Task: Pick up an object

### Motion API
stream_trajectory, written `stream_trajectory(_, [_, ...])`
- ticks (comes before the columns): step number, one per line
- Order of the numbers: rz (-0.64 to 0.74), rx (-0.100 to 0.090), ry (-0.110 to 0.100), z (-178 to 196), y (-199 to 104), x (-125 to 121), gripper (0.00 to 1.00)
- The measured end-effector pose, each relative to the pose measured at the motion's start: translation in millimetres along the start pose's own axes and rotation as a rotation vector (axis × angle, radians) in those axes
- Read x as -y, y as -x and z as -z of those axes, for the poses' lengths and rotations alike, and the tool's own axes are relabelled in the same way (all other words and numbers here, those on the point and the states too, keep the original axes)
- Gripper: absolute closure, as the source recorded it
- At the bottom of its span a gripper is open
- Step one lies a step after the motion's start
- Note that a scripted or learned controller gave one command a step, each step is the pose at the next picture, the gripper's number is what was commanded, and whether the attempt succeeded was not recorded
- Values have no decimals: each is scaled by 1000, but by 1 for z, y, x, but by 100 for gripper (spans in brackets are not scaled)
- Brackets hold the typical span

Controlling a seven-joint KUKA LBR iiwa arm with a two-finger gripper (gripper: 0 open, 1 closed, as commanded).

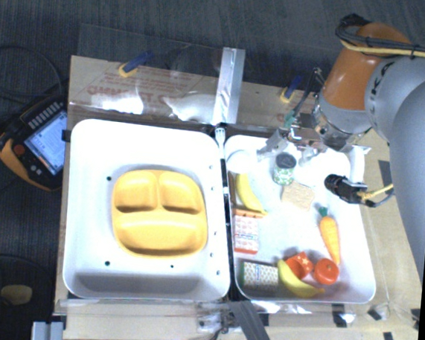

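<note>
A small greenish jar [284, 168] sits between the fingers of the claw [288, 152], which is clamped on it at the far end of the right bin [365, 251]. Nearby lie a banana [249, 194], a carrot [329, 238] and a tomato [326, 271]; the left bin [84, 265] holds a yellow tray [160, 209].

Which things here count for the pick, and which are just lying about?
For the job:
- end effector, above the right bin
- carrot
- banana
- tomato
- small jar
- printed box

Lying about:
- yellow tray in the left bin
- handheld pendant on the floor
- blue clamps
</note>
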State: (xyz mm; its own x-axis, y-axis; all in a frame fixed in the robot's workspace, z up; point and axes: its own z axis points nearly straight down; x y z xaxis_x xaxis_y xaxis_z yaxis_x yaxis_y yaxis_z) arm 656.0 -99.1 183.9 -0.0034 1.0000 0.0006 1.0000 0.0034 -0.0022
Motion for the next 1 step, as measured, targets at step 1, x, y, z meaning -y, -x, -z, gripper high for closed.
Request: stream_trajectory(1, [-8,5,2,-92,51,-12,0])
